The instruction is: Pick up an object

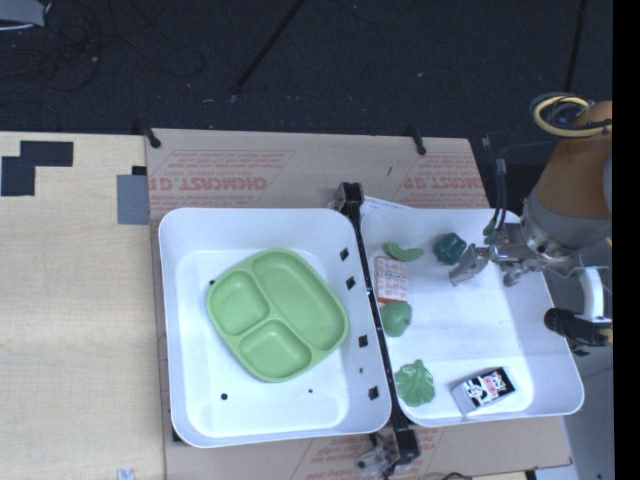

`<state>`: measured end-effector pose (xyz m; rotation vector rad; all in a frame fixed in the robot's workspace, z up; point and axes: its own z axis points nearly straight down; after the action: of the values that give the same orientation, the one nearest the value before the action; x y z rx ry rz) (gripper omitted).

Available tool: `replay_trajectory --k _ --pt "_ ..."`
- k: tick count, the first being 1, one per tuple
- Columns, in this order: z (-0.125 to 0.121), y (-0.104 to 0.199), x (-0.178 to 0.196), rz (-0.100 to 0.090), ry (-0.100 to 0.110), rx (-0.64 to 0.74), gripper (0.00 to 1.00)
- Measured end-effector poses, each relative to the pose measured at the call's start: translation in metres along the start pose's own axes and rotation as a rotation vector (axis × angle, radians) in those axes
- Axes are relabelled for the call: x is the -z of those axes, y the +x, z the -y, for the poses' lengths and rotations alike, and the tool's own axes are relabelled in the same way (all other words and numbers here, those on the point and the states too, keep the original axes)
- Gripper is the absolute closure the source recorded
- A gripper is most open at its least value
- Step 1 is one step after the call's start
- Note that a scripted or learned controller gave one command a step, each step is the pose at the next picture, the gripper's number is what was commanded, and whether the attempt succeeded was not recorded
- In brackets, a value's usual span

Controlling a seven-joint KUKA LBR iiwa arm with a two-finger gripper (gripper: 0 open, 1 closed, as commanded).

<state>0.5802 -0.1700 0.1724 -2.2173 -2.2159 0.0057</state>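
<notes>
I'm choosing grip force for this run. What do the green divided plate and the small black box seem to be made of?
The green divided plate looks like moulded plastic with a matte finish: one even colour, soft rounded compartment edges, no glare. The small black box in the right bin seems to be printed cardboard, given its flat faces and printed graphics, though the view is too coarse to be sure.

Position: one fixed camera above the bench.
Facing: down at a slant, so the dark floor beyond the bench's far edge fills the top of the frame.
Nearness: far enough to take in the left bin and the right bin whole, side by side.
Arm side: the arm enters from the frame's right.
Cropping: the bench runs off the frame at left and bottom.
</notes>
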Motion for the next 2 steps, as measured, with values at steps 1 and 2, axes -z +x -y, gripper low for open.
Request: replay_trajectory --k 1,2 --pt "-0.003 0.008 -0.061 -0.001 0.001 0.002 0.00" --pt "-0.004 0.006 -0.047 0.001 -0.003 -0.001 1.00"
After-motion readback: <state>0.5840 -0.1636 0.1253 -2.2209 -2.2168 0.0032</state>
